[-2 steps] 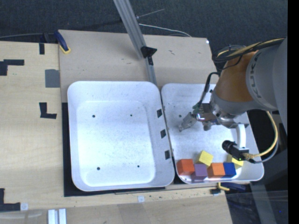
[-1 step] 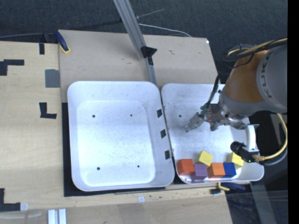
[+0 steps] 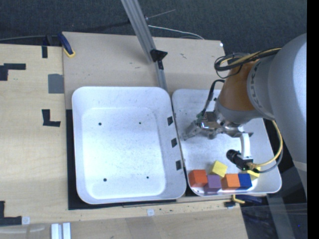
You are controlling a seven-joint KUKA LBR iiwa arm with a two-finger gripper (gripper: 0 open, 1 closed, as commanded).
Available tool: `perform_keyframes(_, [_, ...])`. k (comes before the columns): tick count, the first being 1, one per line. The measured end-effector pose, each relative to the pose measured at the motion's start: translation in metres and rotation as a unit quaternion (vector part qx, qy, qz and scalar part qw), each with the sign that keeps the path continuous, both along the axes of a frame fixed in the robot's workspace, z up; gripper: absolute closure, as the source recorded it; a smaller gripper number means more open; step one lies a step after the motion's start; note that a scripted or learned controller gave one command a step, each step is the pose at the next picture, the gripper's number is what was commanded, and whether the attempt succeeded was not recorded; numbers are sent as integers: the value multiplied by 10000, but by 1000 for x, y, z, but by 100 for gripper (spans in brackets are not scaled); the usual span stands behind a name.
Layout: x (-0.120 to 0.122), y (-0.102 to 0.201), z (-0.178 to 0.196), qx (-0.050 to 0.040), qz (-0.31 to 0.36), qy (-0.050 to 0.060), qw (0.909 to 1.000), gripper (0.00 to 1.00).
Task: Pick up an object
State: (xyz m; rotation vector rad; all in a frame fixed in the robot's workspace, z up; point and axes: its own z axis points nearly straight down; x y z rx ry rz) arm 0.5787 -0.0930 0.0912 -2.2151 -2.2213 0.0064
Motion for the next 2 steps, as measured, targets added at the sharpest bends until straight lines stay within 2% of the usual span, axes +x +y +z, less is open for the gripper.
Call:
perform_keyframes(1, [14, -49, 119, -21, -16, -68, 10000, 0])
perform_keyframes(2, [13, -47, 124, -10, -2, -23, 10000, 100])
